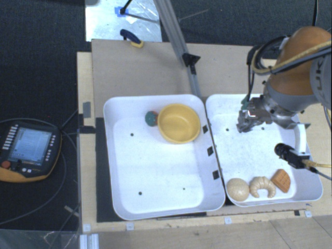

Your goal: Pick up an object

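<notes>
Nearest, along the right bin's front wall, lie a bun, a croissant with its long axis along that wall, and a waffle. The pincer hangs well behind them over bare floor; whether it is open I cannot tell. The croissant lies forward of it. Farthest, left of the pincer, sits a yellow bowl.

No legible text, label, brand, number or sign is present; the handheld control pendant screen content is too small to read.
</notes>
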